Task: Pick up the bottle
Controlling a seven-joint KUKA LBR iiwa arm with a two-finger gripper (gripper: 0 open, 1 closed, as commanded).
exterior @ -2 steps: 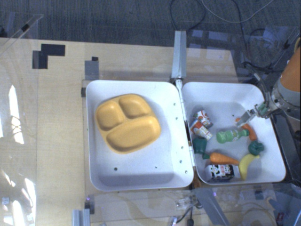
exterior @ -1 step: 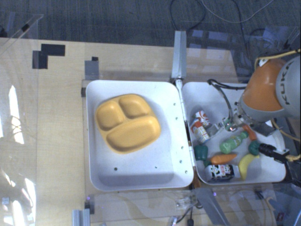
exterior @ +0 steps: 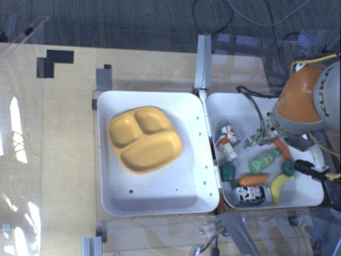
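Just below claw (exterior: 259, 138), green bottle (exterior: 264, 161)

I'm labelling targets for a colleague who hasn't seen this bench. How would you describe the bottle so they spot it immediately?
Start at the right-hand white bin, the one crowded with small items. Near its middle lies the bottle, tipped on its side just below the gripper and above an orange carrot. It is the only translucent light-green thing there; the other green pieces are darker and stubbier.
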